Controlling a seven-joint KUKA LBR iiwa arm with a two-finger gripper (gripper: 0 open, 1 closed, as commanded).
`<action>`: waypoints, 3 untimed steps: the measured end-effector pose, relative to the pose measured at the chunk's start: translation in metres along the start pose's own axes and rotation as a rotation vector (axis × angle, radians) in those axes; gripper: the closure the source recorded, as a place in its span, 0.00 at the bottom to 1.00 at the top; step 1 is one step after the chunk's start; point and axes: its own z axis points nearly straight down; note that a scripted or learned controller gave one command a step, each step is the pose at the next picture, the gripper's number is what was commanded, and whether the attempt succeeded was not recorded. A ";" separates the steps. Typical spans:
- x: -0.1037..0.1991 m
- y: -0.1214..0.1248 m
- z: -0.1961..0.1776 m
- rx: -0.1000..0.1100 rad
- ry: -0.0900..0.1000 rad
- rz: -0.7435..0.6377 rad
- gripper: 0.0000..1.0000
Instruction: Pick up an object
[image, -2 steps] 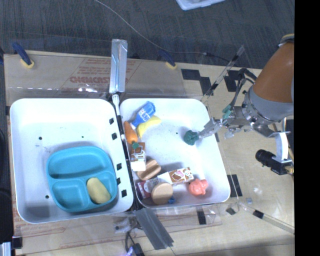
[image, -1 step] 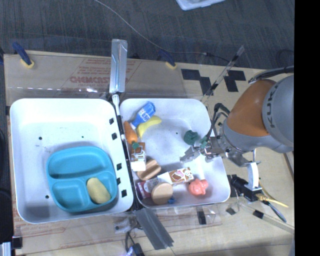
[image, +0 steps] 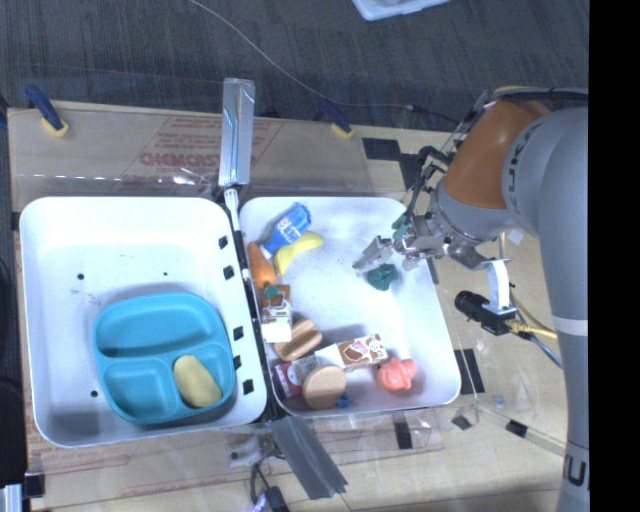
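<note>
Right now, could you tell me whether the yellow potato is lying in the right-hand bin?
No, the yellow potato lies in the blue tray inside the left bin, across the divider from the right bin.

Small teal lump (image: 381, 277), rounded and dark green-blue, lay on the floor of the right bin (image: 425, 345) towards its far right side, apart from the toys crowded along the left and near walls.
</note>
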 end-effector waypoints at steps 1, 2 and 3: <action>-0.002 0.056 0.041 0.002 0.001 -0.136 0.00; -0.004 0.053 -0.080 -0.010 -0.006 -0.254 0.00; 0.002 -0.004 0.033 0.004 0.004 -0.320 0.00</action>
